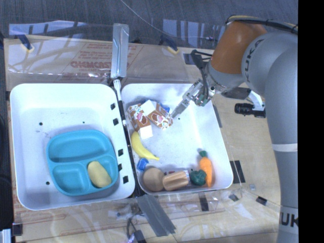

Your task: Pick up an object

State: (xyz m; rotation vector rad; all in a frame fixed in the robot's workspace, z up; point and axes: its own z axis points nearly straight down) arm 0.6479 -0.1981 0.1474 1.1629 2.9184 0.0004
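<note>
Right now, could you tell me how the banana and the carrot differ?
The banana is plain yellow and curved; the carrot is orange with a green top and straighter. The banana lies by the right bin's left wall, the carrot near its right wall. Both are toy foods in the same bin.

robot lab: taped bench, bins

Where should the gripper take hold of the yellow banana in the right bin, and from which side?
Grip the curved yellow banana at mid-body, coming straight down, fingers across its narrow width. It lies flat on the right white bin floor, close to the divider wall, with open floor on its right; its lower tip nears a small blue piece.
</note>
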